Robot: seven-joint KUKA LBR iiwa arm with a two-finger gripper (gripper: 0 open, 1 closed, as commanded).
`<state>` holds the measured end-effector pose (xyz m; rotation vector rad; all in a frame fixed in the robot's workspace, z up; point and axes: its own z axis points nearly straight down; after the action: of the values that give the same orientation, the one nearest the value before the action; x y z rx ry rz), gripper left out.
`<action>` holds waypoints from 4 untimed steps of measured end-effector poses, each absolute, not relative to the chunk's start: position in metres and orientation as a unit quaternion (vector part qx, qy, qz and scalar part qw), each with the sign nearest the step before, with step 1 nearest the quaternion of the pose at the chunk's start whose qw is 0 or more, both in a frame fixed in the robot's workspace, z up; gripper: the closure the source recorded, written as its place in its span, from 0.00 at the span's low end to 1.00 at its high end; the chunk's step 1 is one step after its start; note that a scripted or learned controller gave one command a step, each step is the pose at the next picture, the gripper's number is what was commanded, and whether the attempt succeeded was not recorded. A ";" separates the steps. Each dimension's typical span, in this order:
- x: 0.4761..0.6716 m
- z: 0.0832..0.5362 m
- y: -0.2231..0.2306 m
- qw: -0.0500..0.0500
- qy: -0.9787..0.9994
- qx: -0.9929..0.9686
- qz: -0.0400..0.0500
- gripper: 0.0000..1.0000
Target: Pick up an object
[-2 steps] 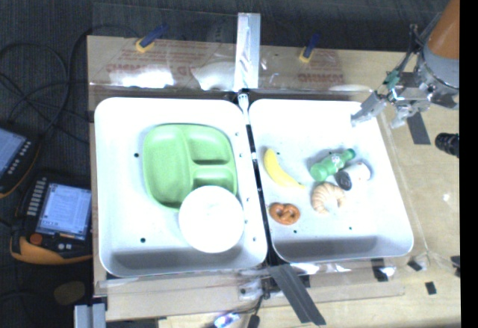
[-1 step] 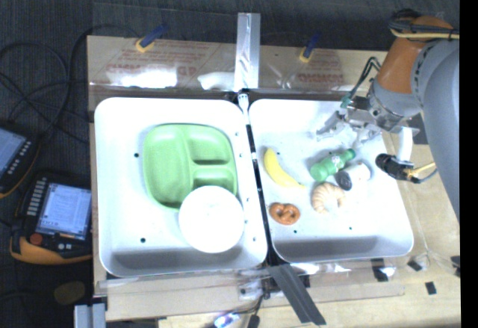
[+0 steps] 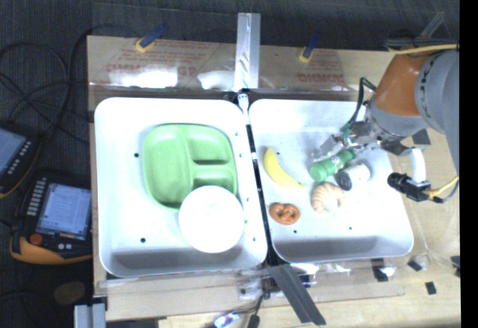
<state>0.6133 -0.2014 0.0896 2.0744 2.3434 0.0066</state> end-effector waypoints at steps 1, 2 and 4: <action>0.548 0.091 -0.161 0.009 0.846 0.533 0.002 0.00; 0.607 0.089 -0.161 0.005 0.806 0.591 0.002 0.00; 0.550 0.100 -0.186 0.008 0.829 0.559 0.003 1.00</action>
<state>0.5501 -0.1863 0.0998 1.7481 2.5913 0.0102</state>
